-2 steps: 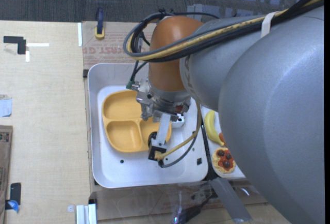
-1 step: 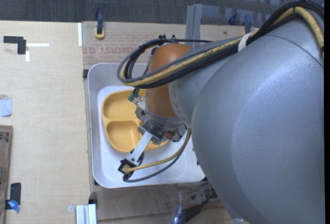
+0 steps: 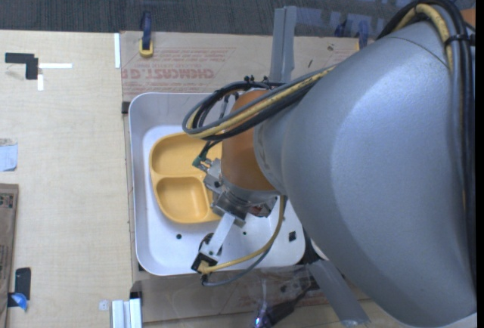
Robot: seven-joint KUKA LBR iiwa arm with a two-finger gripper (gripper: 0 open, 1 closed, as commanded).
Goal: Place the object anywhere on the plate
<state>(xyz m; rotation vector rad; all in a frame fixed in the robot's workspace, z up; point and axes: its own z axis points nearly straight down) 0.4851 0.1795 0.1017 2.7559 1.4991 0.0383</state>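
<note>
Object hidden, probably under the wrist, so its weight, stiffness and grasp point couldn't be judged. Yellow two-compartment plate (image 3: 180,181) sat by the left edge of the white bin (image 3: 141,168); it looked like stiff, light plastic. Gripper (image 3: 225,202) hung over the plate's right side, and I couldn't tell whether it was open or closed. Grey arm (image 3: 378,168) covered the bin's right half. A dark speck (image 3: 179,236) lay near the bin's front edge, too small to identify.

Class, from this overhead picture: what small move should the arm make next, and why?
Probably a small shift toward the view's left before any release. The wrist hangs over the right edge of the yellow two-compartment plate in the white bin, so a drop from here might miss onto the bin floor. Whether it carries an object is hidden.
</note>
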